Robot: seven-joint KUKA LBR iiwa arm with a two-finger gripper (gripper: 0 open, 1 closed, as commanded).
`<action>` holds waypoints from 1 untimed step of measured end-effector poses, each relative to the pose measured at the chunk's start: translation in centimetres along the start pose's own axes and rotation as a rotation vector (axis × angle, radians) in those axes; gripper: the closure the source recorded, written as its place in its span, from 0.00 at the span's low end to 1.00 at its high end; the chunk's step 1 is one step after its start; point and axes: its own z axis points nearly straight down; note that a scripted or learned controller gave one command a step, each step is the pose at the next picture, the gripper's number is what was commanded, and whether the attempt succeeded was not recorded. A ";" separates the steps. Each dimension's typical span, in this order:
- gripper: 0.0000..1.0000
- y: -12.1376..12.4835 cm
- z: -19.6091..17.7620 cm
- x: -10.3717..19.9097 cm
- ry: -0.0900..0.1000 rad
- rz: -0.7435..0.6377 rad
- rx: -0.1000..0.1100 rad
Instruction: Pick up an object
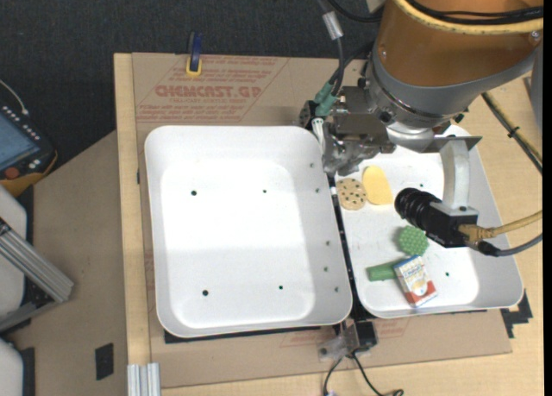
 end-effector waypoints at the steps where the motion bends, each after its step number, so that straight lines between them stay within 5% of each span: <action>1: 1.00 -0.6 -8.6 4.2 0.006 -0.002 -0.020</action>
